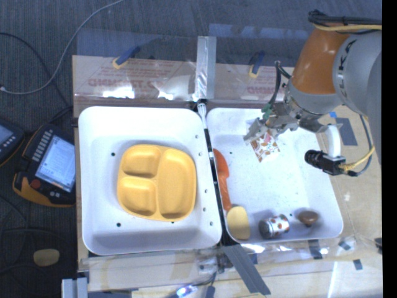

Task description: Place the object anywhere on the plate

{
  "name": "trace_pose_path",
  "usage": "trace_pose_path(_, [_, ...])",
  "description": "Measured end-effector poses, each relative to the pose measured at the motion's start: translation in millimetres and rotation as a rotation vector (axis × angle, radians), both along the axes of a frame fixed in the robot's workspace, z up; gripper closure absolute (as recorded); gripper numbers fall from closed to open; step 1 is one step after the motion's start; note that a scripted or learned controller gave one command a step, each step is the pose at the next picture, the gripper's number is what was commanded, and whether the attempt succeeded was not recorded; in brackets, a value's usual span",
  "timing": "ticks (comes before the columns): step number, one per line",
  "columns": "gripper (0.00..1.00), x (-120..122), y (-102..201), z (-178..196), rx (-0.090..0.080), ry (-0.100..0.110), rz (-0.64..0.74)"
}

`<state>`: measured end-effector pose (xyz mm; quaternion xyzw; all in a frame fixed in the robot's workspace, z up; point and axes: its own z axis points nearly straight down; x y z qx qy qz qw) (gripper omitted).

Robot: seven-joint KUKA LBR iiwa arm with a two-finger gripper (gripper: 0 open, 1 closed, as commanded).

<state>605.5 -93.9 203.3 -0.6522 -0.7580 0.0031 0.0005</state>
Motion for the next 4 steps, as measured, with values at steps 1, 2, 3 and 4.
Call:
trace_pose_path(1, [1.00, 10.6, 108.0, -17.8, 0.004, 0.002, 0.041])
trace_pose_path(2, [1.00, 8.7, 128.5, -29.2, 0.000, -0.015, 0.083])
trace_pose_path(3, [1.00, 25.7, 201.5, -60.6, 0.003, 0.003, 0.022])
trace_pose_path(4, [0.00, 26.1, 201.4, -59.9, 0.002, 0.001, 0.023])
